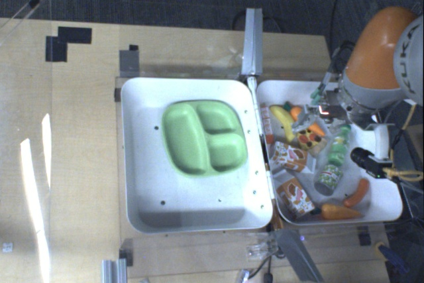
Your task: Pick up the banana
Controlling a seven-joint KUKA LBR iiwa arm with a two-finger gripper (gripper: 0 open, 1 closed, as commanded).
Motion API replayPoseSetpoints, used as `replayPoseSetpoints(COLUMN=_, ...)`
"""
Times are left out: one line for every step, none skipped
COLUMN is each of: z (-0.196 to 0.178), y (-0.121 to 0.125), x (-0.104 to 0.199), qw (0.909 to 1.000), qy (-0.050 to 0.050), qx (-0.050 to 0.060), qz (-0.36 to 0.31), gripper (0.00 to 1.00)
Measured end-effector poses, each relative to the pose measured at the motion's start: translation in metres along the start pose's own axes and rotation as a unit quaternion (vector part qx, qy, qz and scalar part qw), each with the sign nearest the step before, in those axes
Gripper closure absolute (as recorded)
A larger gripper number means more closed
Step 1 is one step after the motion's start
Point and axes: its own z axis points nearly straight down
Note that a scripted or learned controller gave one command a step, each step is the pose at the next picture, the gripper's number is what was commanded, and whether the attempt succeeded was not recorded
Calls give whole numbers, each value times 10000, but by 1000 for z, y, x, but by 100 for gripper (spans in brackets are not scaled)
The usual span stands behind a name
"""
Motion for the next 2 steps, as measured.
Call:
replayPoseSetpoints(z=96, y=40, x=-12, qw=9989, qy=-7, qx=-38, qz=-458, gripper=0)
replayPoseSetpoints(z=82, y=43, x=-10, qw=9989, qy=-5, qx=-85, qz=-456, gripper=100)
